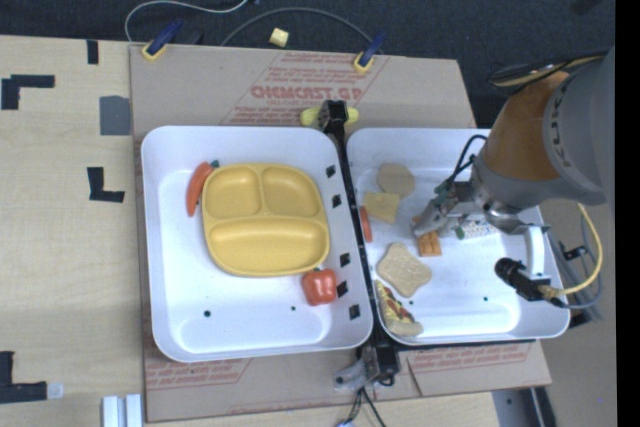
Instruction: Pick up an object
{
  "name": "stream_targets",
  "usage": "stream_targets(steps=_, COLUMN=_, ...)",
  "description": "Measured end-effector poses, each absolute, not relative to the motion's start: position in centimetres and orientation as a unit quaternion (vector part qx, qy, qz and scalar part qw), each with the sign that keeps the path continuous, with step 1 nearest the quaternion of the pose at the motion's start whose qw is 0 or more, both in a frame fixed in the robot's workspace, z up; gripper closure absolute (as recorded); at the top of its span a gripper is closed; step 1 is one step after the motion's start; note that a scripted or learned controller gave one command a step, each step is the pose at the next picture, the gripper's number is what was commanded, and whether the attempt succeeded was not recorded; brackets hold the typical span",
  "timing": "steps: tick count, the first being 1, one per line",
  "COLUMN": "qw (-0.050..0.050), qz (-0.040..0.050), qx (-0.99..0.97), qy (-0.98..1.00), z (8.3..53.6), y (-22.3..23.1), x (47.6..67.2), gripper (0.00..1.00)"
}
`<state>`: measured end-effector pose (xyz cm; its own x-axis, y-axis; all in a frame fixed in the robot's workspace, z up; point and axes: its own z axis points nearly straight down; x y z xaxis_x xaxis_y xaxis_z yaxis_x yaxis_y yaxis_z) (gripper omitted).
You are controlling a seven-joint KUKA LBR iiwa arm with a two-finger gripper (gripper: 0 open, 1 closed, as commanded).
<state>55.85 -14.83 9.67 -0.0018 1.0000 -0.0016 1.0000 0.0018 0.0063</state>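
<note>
A small orange piece (428, 245) lies in the right bin (500, 315), just below the end effector (437, 219); whether its fingers are apart or together, I cannot tell. At seven o'clock from the piece sits a toast slice (403, 270). The yellow divided plate (266, 218) occupies the left bin (170, 315).

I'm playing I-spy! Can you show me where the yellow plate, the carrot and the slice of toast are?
yellow plate (266, 218): camera view, on its middle divider.
carrot (197, 188): camera view, on its orange middle.
slice of toast (404, 270): camera view, on its centre.
</note>
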Motion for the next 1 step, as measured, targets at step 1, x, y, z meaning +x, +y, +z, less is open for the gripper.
stream_targets(steps=1, qw=0.004, qz=0.0046, qx=0.703, qy=0.711, z=19.06, y=-7.83, x=61.61, gripper=1.0)
